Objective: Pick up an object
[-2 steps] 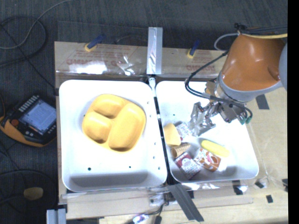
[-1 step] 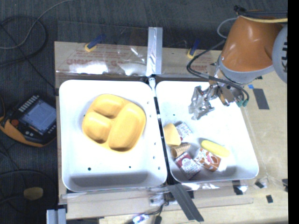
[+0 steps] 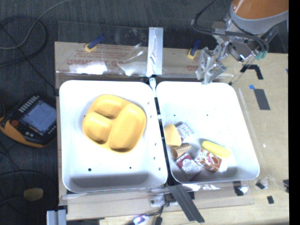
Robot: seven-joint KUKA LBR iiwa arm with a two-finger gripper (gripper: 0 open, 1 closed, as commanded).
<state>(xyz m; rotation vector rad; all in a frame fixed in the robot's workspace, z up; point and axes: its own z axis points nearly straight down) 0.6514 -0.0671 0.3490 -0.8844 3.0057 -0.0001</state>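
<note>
- End effector (image 3: 209,71) above right bin's (image 3: 241,125) far rim; grip state can't tell.
- Small packets (image 3: 194,153) near front; yellow lump (image 3: 114,122) in left bin (image 3: 70,139).

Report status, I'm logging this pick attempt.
Gripper above right bin's far rim, carrying nothing. Small items clustered near front. Yellow block in left bin. Path clear.

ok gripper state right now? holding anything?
Gripper: above the far rim of the right bin, nothing visible between its fingers; open or closed cannot be told.
</note>
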